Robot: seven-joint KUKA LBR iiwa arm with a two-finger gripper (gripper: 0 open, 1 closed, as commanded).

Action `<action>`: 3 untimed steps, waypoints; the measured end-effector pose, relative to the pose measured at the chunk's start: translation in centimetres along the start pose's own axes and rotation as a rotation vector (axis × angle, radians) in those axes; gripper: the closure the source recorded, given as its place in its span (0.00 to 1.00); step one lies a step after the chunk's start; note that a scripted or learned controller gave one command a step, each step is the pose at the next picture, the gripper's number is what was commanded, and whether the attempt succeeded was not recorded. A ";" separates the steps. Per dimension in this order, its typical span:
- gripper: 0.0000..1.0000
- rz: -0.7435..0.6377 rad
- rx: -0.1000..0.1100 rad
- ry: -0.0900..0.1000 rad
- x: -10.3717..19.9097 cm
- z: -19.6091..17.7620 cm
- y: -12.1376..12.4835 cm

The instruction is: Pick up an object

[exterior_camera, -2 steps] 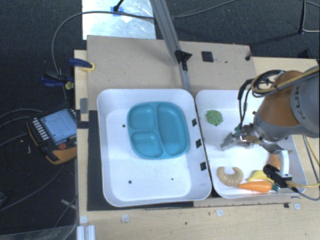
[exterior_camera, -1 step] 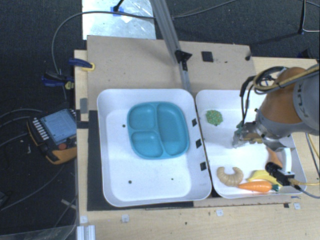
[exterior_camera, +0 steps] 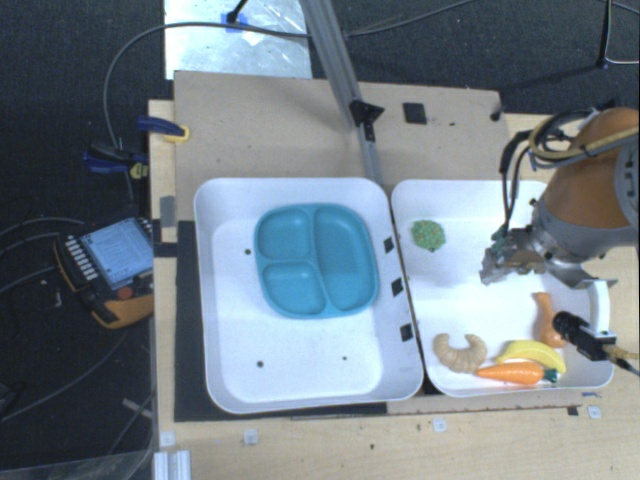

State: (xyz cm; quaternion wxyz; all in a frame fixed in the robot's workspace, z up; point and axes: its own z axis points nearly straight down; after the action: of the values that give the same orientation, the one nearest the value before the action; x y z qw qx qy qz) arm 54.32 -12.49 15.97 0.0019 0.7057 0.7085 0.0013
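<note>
From the camera view: claw (exterior_camera: 503, 261) low over the right bin (exterior_camera: 455, 298), toward its 3 o'clock side; cannot tell its state. Green broccoli piece (exterior_camera: 428, 234) at the claw's 9 to 10 o'clock, well apart. Croissant (exterior_camera: 459, 352), carrot (exterior_camera: 512, 373) and banana (exterior_camera: 535, 353) near the bin's 6 o'clock edge, at the claw's 6 o'clock. Arm (exterior_camera: 595, 193) entering from 3 o'clock, orange band above the wrist, bent downward. Blue divided plate (exterior_camera: 316, 260) in the left bin (exterior_camera: 230, 348).

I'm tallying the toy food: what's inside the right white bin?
The right white bin holds a green broccoli floret, tan croissant, orange carrot, yellow banana and an orange piece. The arm hides its right side.
</note>
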 end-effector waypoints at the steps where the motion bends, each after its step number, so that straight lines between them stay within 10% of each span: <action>1: 1.00 0.000 -0.003 -0.001 -0.8 -6.0 0.6; 3: 1.00 -0.007 0.002 0.003 4.4 -10.1 0.9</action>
State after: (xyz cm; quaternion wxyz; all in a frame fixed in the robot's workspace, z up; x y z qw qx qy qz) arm 55.15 -8.04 26.10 0.0002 0.7032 0.7109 0.0015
